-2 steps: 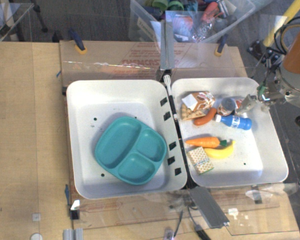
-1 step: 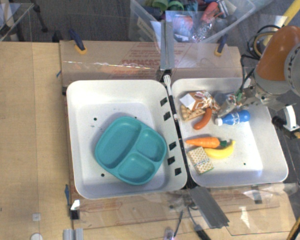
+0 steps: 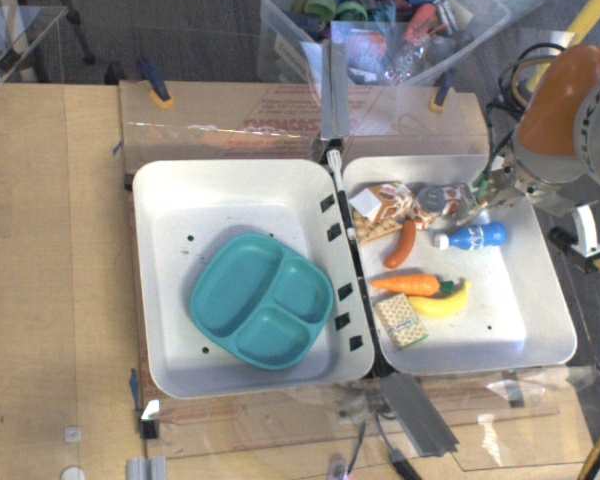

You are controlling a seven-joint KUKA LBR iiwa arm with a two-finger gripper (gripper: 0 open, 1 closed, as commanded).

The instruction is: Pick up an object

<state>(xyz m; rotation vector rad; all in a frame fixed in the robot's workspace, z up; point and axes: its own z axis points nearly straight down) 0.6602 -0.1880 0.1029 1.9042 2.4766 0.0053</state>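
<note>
the hand point(image 3: 477, 190) sits low in the far part of the right bin point(image 3: 540, 313), reaching in from the right under the grey arm with its orange band point(image 3: 565, 103). whether the hand is spread or pressed together cannot be told; its tip is a blur of metal against the clutter, and nothing can be made out between it.

just on the left of the hand lies a small grey and dark object point(image 3: 438, 200), too blurred to name. just below the hand, toward the near side, a blue and white bottle point(image 3: 472, 237) lies on its side, close to the hand but whether it touches cannot be told. farther left of the hand, by the divider, is a brown and white patterned packet point(image 3: 380, 211), and a red sausage-shaped toy point(image 3: 403, 243) lies tilted near it. nearer the front edge than the hand, a carrot point(image 3: 407, 284) lies across the bin, with a yellow banana point(image 3: 444, 304) touching its green end and a tan patterned box point(image 3: 400, 320) just beside both.

well to the left of the hand, across the divider, the left bin point(image 3: 170, 218) holds a teal divided plate point(image 3: 260, 300). behind the hand, beyond the bins on the desk point(image 3: 50, 268), stands a clear tub point(image 3: 380, 18) of mixed toys.
</note>
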